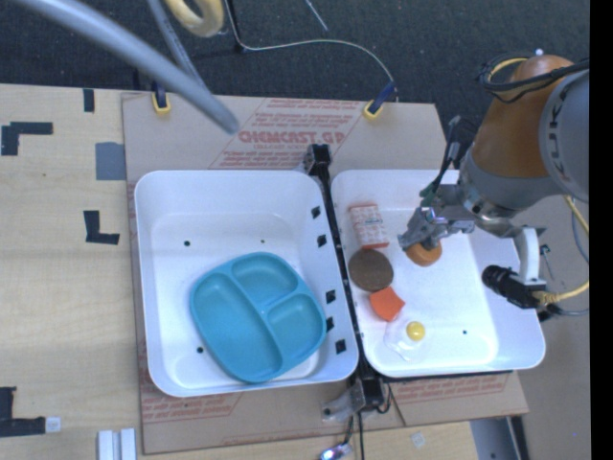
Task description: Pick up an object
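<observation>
In the right bin [498, 348] lie several small objects: a pink-and-white packet [367, 224], a brown disc [371, 269], an orange block [387, 304] and a small yellow piece on clear wrap [414, 332]. My gripper [424, 236] hangs over the upper middle of this bin, reaching in from the right. An orange round object [423, 252] sits directly under its fingertips, partly covered by them. I cannot tell whether it is held or only touched.
The left bin [163, 209] holds a blue divided plate [257, 315]. A black divider [329, 247] runs between the bins. A black cable fitting [512, 288] hangs at the right bin's edge. A grey pole [124, 46] crosses the upper left.
</observation>
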Controlling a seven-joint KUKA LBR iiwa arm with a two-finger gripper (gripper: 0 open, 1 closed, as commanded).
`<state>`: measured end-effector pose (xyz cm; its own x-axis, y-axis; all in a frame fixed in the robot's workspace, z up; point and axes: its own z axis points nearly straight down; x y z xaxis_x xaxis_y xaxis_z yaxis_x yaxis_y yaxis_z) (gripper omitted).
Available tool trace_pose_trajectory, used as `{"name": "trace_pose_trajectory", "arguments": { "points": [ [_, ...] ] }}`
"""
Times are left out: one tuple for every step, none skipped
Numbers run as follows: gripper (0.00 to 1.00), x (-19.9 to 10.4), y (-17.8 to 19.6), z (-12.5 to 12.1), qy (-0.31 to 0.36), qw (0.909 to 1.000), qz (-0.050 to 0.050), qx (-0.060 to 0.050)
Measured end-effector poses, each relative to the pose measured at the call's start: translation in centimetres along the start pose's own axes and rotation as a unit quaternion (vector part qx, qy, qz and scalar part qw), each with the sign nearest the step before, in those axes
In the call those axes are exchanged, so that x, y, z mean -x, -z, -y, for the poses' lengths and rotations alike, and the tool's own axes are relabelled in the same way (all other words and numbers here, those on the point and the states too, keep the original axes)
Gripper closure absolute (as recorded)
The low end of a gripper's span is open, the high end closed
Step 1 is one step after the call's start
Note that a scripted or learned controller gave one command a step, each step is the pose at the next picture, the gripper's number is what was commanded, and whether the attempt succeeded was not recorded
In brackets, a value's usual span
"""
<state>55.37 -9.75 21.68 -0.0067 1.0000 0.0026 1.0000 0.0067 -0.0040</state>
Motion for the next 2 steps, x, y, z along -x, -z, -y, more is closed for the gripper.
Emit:
{"name": "trace_pose_trajectory", "arguments": {
  "points": [
    [1.0, -5.4, -0.3, -2.6, 0.0, 1.0, 0.0, 0.0],
    [1.0, -10.5, -1.1, -4.6, 0.0, 1.0, 0.001, -0.001]
  ]
}}
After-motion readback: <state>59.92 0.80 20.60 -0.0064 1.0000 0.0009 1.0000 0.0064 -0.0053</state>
